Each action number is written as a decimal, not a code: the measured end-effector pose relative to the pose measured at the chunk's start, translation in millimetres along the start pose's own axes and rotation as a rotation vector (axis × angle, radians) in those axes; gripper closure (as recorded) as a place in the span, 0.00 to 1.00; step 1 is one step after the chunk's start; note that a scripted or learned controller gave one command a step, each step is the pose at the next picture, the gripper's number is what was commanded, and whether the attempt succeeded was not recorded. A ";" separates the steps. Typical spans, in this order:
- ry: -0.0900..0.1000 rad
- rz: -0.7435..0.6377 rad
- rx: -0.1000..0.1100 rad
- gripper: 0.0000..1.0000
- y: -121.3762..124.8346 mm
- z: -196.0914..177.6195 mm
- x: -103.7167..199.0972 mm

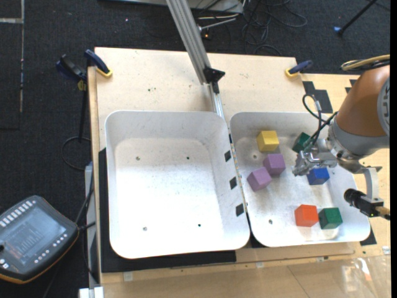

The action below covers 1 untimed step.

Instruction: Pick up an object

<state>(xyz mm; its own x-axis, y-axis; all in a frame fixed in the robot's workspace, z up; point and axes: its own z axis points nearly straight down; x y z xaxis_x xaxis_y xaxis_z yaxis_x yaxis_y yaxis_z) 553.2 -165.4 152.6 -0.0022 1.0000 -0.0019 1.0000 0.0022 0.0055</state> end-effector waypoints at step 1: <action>-0.001 -0.001 -0.003 1.00 7.1 -62.9 -1.1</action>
<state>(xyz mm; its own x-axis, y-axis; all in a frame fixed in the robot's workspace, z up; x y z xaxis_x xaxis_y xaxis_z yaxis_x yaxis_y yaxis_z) 559.9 -166.4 215.6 -0.0032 1.0000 -0.0028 1.0000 0.0032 0.0081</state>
